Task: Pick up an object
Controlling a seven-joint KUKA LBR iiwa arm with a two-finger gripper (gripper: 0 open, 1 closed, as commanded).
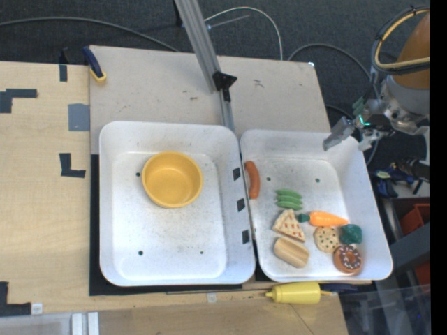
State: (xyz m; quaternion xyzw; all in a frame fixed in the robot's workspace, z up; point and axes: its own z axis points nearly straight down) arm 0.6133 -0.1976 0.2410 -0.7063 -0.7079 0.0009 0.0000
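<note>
Camera view: gripper (347,132) hangs over right bin's (370,187) upper right rim, finger state impossible to tell; toy carrot (327,219) lies well below-left, amid toy food.

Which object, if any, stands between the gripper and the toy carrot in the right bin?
Nothing visible does. The gripper hovers over the right bin's upper right corner, and the toy carrot lies lower down on the bin floor. Bare floor separates them; the green pea pod lies off to the carrot's left.
</note>
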